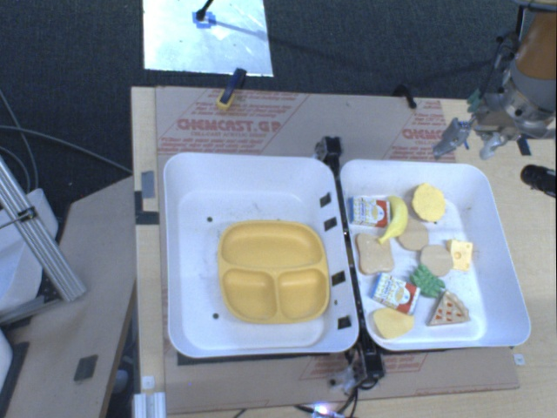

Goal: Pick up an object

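Observation:
The right bin (500,233) holds several toy foods: a banana (396,219), a round yellow piece (428,202), a cheese wedge (461,254), a bread slice (375,254), a pizza slice (447,309), a green sprig (427,279) and two small cartons (369,209) (396,292). My gripper (470,139) hangs above the bin's far right corner, over the bench beyond the rim. Its two fingers stand apart, open, with nothing between them.
The left bin (187,233) holds a yellow divided tray (273,270). A shiny metal sheet (207,23) lies on the floor at the back. A metal frame (30,225) stands at the left. A black clamp (329,149) sits between the bins at the back.

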Available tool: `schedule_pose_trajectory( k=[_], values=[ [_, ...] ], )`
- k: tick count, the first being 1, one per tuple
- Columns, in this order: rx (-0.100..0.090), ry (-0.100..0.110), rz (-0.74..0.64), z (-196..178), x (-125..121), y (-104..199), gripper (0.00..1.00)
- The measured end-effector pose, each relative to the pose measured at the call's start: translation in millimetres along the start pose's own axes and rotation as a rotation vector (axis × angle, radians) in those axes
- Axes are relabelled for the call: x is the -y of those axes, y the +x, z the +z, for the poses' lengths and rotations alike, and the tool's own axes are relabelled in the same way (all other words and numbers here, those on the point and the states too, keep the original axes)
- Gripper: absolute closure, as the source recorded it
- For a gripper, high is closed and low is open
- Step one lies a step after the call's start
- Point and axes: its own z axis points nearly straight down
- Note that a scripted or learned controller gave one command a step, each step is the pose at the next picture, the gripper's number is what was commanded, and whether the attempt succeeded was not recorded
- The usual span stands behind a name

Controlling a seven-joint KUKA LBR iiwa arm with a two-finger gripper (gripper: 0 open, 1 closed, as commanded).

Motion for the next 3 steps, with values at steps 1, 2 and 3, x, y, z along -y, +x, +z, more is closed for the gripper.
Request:
schedule_pose_trajectory(
  k=[1, 2, 3],
  values=[
    [-0.002, 0.008, -0.002, 176, 2, 4, 0.0],
    [-0.005, 0.003, 0.002, 166, -1, -30, 0.0],
    [-0.002, 0.004, 0.003, 167, 48, -22, 0.0]
  ],
)
